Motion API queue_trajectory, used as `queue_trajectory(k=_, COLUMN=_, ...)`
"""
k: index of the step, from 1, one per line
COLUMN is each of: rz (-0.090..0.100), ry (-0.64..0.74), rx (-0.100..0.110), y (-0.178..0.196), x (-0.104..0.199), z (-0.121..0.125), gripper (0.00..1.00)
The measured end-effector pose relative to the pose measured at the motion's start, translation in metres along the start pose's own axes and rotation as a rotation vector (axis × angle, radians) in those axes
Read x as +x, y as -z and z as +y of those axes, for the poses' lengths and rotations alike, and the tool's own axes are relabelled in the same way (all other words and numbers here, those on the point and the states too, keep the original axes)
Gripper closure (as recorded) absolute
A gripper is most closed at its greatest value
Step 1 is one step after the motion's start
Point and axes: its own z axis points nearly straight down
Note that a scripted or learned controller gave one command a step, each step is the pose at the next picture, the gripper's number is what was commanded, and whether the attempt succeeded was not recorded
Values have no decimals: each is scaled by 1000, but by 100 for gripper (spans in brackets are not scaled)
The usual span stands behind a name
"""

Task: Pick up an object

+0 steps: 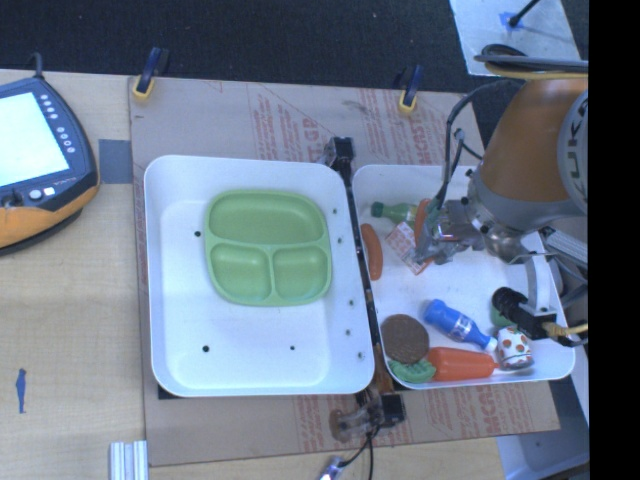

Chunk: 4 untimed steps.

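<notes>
From the camera view above the desk (70, 318), my hand (437, 240) hangs low in the upper part of the right shallow white bin (430, 288). It is close to the far rim, and I cannot tell whether it is open or closed.

Just to its left lies a small red-and-white crumpled packet (404, 240), the nearest thing to pick. I cannot tell whether I touch it. A small green plastic bottle (393, 210) lies beyond the packet, near the far rim. An orange sausage-shaped toy (372, 252) runs along the bin's left wall.

Bare white floor lies between my hand and the crowded near edge. There a flat brown round disc (405, 338) sits by the left wall, with a green leafy piece (414, 372) just below it against the near rim. A long orange carrot-shaped toy (462, 364) lies along that rim. A blue plastic bottle (455, 322) is tilted above the carrot, and a white ball with red spots (514, 346) sits at the carrot's right end.

The left shallow white bin (250, 348) touches the right one along their shared edge. It holds a pale green divided plastic plate (268, 246) in its far half, with open floor around it. Both bins rest on a brown cardboard sheet (250, 118). A grey control pad with an orange rim (35, 163) lies well apart at the desk's left edge.
</notes>
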Motion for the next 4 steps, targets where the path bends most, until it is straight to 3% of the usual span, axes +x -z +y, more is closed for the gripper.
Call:
queue_trajectory(k=1, rz=-1, ry=-1, rx=-1, y=0, x=-1, z=0, gripper=0)
queue_trajectory(k=2, rz=0, ry=-3, rx=0, y=-93, x=-34, z=16, gripper=0)
queue_trajectory(k=3, rz=-2, ry=1, rx=3, y=-83, x=-35, z=16, gripper=100)
queue_trajectory(k=4, rz=1, ry=-3, rx=-3, y=1, x=29, z=51, gripper=100)
